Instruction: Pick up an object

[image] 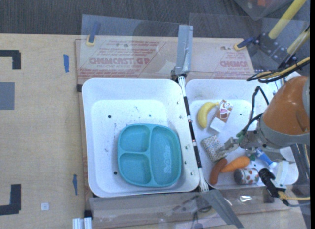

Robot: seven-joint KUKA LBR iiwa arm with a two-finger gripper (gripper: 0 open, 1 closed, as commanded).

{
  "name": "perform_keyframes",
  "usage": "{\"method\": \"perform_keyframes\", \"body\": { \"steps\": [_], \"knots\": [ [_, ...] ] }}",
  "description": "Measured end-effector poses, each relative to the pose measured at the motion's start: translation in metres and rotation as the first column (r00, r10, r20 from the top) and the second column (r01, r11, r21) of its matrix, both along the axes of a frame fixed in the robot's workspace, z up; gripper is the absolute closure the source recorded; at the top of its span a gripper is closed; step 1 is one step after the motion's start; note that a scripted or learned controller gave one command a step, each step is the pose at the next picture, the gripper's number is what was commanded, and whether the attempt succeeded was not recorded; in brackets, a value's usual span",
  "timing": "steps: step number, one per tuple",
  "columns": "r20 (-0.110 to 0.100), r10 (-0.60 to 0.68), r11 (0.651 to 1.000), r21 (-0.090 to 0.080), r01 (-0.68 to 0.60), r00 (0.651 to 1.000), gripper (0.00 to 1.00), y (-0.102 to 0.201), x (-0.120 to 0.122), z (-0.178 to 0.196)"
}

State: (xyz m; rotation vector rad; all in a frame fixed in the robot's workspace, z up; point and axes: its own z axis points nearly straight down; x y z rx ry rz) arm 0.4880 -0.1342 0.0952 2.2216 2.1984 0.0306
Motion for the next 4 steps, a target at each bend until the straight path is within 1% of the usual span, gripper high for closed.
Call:
{"method": "perform_keyframes", "body": {
  "steps": [1,2,3,4],
  "knots": [
    [-0.024,-0.077,0.997,-0.004,0.077,0.997,0.00,-0.019,0.111,0.016],
    [-0.022,0.086,0.996,-0.005,-0.086,0.996,0.00,-0.063,0.155,0.098],
    [-0.025,0.092,0.996,-0.003,-0.092,0.995,0.00,-0.078,0.084,0.016],
    [-0.016,0.082,0.997,0.009,-0.082,0.997,0.00,-0.080,0.024,-0.006]
  ]
}}
